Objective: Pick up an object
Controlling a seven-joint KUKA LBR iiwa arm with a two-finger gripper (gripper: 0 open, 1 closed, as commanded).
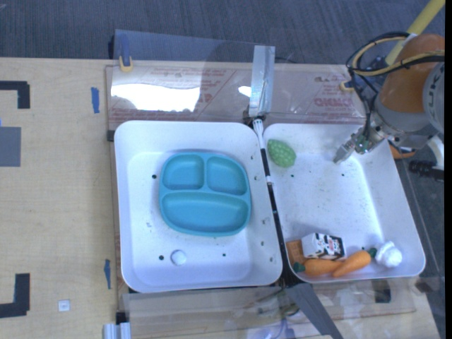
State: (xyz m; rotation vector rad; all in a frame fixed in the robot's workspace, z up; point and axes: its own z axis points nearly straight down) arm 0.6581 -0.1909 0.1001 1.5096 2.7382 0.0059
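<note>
My gripper (347,151) hangs over the far right part of the right bin (406,210), its fingers close together with nothing between them. A green bumpy ball (281,153) lies in the far left corner of that bin, well to the gripper's left. Along the near edge lie an orange carrot (342,264), a small black-and-white cow-print carton (323,246) and a white object (388,255). The grey arm with its orange band (413,69) comes in from the upper right.
The left bin (131,210) holds a blue divided plate (205,192) and a small white disc (179,258) near its front. A clear plastic panel (183,83) stands behind both bins. Black and yellow cables (374,51) loop by the arm.
</note>
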